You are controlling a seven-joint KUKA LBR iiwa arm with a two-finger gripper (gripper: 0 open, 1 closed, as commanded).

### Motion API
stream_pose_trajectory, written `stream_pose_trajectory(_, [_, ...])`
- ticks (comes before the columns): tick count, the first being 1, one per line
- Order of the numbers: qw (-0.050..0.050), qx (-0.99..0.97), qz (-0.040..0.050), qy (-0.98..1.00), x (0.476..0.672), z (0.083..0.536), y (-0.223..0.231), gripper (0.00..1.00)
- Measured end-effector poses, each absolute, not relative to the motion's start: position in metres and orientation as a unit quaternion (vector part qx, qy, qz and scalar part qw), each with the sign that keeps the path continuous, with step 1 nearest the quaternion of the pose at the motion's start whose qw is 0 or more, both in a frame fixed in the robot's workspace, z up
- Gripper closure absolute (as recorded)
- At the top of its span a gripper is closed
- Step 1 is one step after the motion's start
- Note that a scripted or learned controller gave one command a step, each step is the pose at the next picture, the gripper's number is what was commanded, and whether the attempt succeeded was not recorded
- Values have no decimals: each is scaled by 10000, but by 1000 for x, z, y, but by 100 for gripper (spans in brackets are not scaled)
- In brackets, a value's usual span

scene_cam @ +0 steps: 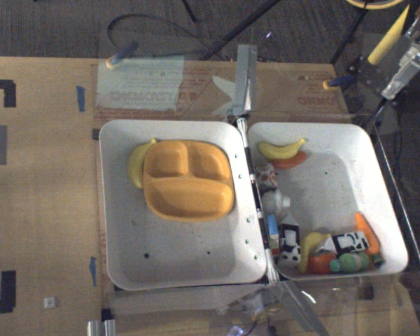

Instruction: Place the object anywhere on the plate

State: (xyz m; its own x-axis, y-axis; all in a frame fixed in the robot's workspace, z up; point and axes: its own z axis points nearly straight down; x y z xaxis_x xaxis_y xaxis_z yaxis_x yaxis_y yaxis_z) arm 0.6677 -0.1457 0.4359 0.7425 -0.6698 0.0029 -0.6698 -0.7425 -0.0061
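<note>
Whether my gripper was open, closed or carrying anything, I could not tell from this view, so I judged progress from the bins alone. The orange plate lay in the left bin, and all three of its compartments were bare: nothing had been placed on it, so the task looked undone, at best at its start. The nearest candidate was a yellow banana touching the plate's left edge, seemingly tucked partly under the rim, on the bin floor and not on the plate. The other toys sat across the divider in the right bin: a second banana on a red-orange piece near the top, and a carrot among a cluster along the bottom wall. Picking one object and carrying it over was, I reckoned, all left to do.
</note>
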Motion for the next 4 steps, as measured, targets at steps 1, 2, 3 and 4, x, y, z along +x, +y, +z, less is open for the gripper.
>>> stream_pose_trajectory(1, [23, -9663, -24, 2575, 668, 436, -165, 0])
stream_pose_trajectory(2, [20, -9745, -7, 2242, 668, 416, -164, 0])
stream_pose_trajectory(3, [26, -9904, -22, 1379, 668, 435, -126, 0])
stream_pose_trajectory(4, [23, -9941, -22, 1081, 668, 435, -195, 0])
